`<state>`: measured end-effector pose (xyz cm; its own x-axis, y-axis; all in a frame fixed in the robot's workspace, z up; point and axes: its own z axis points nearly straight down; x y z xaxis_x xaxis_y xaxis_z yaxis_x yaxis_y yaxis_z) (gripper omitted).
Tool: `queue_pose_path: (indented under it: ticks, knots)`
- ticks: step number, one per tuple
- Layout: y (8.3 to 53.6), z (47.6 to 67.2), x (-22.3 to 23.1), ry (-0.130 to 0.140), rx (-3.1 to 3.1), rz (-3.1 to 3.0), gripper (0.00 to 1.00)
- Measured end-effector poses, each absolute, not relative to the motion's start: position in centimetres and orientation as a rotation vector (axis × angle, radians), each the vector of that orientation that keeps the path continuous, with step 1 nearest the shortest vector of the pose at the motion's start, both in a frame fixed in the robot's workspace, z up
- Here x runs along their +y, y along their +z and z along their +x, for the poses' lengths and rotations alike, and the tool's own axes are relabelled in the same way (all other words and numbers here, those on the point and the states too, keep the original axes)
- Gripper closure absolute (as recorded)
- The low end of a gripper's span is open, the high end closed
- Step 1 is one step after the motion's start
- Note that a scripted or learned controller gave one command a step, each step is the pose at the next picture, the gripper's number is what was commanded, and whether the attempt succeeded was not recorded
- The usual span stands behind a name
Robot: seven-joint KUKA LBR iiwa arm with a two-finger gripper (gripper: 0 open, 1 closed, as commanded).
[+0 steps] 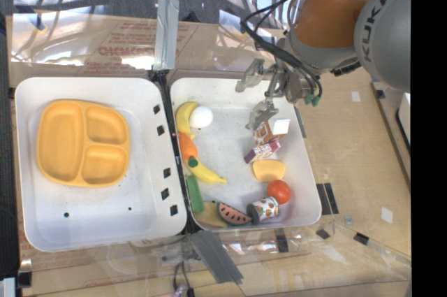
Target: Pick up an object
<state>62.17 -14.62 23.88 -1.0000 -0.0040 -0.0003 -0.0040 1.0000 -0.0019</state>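
My gripper (255, 97) hangs over the upper right part of the right bin (230, 94), open, with nothing between its fingers. One finger (246, 81) points toward the bin's back rim; the other (260, 114) ends just above a small red and white carton (265, 142). A white cube (281, 126) lies next to that carton. Below them are a yellow wedge (269, 170), a red tomato (279, 191) and a small can (264, 209). Along the bin's left side lie a white egg (201, 118), a yellow fruit (184, 115), a carrot (187, 147), a banana (204, 175) and a green vegetable (195, 195).
A watermelon slice (234, 213) rests at the right bin's front edge. The left bin (42, 219) holds a yellow divided plate (82, 142). Cables loop off the wrist (279, 5) above the bin's back rim.
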Motion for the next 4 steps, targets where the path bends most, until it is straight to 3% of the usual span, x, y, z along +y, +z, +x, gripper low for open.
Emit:
queue_pose_path:
  ticks: [1,2,3,4]
  knots:
    - [14.6,60.1,-20.6,0.002,3.147,-0.07,0.0]
    - [12.1,59.8,-20.9,-0.009,3.123,0.028,0.0]
    - [9.1,53.5,-16.2,0.002,3.141,-0.095,0.0]
    - [9.5,65.1,-20.9,-0.004,3.132,-0.152,0.0]
